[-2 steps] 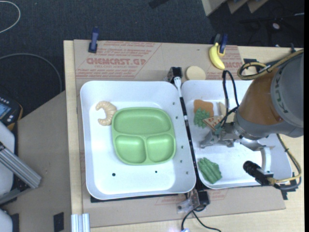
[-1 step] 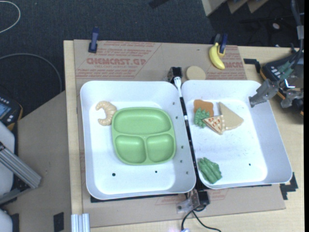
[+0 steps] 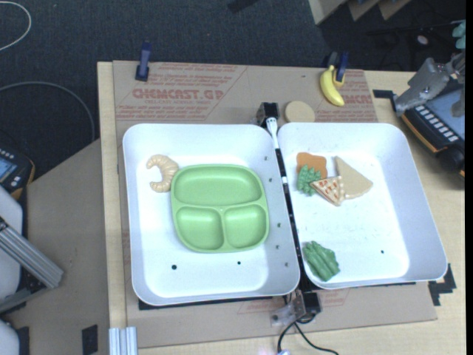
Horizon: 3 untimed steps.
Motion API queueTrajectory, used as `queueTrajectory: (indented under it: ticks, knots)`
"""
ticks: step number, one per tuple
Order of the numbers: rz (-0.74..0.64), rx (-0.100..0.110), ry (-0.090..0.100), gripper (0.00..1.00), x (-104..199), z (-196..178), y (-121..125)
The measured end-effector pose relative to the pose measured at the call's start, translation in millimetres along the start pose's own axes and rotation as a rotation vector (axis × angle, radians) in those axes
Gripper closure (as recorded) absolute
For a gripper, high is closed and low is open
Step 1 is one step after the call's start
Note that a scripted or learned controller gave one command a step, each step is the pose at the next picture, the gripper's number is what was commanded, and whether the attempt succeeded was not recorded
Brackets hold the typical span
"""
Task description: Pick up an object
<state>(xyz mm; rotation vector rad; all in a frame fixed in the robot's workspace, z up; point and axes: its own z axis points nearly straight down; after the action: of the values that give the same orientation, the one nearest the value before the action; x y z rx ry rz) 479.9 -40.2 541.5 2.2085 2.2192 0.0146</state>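
Observation:
The right bin [image 3: 399,220] holds a cluster of toy foods at its back left: an orange piece [image 3: 312,161], a small green leafy piece [image 3: 307,177], a pizza slice [image 3: 328,190] and a tan bread wedge [image 3: 353,179], all touching or overlapping. Alone near that bin's front left corner lies a green vegetable piece [image 3: 321,260]. In the left bin [image 3: 140,198] a green three-compartment tray [image 3: 219,206] lies flat, with a tan croissant [image 3: 162,171] just left of it.
Behind the bins, a yellow banana [image 3: 332,86] and a tan round disc [image 3: 299,112] rest on the cardboard. Blue clamps [image 3: 143,61] hold the cardboard's back edge. A grey device [image 3: 432,98] sits past the right bin's back right corner.

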Motion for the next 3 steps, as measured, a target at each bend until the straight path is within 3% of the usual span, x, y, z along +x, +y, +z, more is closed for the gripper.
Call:
queueTrajectory:
  ticks: [1,2,3]
  knots:
    - [0.004,0.007,-0.001,1.00,-2,-5,0]
    - [0.010,0.022,0.001,1.00,-44,102,-3]
    - [0.005,0.020,0.002,1.00,-19,182,-4]
